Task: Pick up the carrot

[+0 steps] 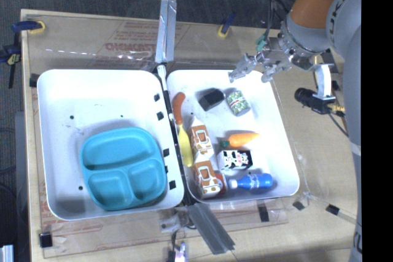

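The carrot (241,138) is orange with a green stub at its left end. It lies on its side in the middle of the right bin (279,132). My gripper (253,70) hangs over the far right rim of that bin, well above and behind the carrot. Its two fingers are spread apart with nothing between them.
Around the carrot lie a black block (211,98), a green patterned packet (237,102), a black-and-white carton (236,160), a blue bottle (250,181), two brown cartons (201,139), a banana (185,145) and a sausage (178,107). The left bin (61,95) holds a blue divided tray (123,167).
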Controlling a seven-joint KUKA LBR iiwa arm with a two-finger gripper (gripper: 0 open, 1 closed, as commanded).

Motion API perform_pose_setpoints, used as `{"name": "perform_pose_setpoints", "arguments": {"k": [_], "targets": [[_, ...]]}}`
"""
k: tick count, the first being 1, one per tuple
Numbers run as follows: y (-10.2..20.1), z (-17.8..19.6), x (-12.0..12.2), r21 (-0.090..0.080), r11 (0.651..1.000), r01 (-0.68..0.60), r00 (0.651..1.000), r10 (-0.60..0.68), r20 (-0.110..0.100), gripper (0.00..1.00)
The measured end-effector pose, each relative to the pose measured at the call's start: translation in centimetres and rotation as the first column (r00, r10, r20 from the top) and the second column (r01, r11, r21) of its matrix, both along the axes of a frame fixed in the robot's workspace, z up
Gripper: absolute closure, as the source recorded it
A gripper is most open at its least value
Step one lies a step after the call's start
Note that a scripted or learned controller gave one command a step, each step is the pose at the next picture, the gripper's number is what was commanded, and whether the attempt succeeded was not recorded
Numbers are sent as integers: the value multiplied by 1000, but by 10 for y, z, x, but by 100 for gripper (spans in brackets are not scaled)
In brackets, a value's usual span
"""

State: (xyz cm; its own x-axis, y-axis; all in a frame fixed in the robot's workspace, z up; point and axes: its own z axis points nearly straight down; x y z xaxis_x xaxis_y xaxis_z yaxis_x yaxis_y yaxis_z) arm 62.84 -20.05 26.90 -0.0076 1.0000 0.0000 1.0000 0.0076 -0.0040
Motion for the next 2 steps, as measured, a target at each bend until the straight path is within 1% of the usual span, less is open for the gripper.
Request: {"name": "perform_pose_setpoints", "arguments": {"k": [1, 2], "targets": [[-10, -158, -83, -6, 999, -38, 999, 38, 21, 0], [-16, -165, -113, -20, 992, -126, 991, 127, 30, 0]]}}
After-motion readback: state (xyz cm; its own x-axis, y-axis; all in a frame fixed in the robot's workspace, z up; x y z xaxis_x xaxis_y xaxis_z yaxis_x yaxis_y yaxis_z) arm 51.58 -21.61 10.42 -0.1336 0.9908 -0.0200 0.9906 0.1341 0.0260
